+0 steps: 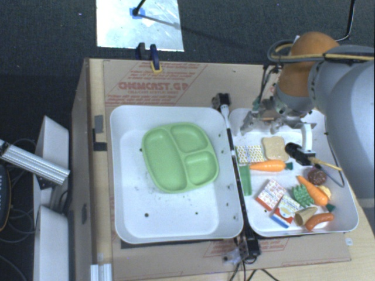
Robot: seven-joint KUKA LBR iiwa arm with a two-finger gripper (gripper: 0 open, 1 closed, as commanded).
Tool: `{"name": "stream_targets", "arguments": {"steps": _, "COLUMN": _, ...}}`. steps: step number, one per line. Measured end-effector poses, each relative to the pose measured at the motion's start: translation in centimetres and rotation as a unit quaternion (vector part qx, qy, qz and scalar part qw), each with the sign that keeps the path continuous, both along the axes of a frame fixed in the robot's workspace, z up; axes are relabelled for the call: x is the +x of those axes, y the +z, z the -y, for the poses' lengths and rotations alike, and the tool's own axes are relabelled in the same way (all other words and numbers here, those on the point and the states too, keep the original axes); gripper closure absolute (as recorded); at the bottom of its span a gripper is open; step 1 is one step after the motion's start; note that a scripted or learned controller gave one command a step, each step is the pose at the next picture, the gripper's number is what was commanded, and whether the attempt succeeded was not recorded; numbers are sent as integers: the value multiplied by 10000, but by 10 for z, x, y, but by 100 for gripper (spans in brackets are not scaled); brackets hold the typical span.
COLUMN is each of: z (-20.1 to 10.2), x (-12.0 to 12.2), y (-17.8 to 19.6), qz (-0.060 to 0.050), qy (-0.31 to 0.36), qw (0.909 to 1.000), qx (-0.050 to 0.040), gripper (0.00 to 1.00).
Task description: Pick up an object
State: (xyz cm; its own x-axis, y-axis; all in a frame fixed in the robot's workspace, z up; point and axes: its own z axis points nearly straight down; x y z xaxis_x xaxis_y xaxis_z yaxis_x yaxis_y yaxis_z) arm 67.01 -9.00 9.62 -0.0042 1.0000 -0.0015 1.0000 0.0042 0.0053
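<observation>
The gripper (270, 117) hovers over the toy-filled right bin (350, 214), grip unclear; a clean descent onto the bread slice (273, 147) looks wisest.

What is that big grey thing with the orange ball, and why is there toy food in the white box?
That grey thing is a robot arm, and the orange part is a band near its wrist. Its gripper is like a hand with two fingers, and it is over the far end of the right bin. The one camera looks down from above the bench. There are two white bins side by side. The left bin holds a green plate with sections. The right bin holds toy food: a carrot, a slice of bread, a sausage and small packets. The robot is meant to pick something up. I can't see anything between its fingers.
</observation>
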Motion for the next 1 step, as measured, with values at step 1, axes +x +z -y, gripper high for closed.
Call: {"name": "stream_targets", "arguments": {"steps": 1, "z": 1, "x": -1, "y": -11, "qz": -14, "qy": -5, "qw": 10000, "qx": 2, "gripper": 0}}
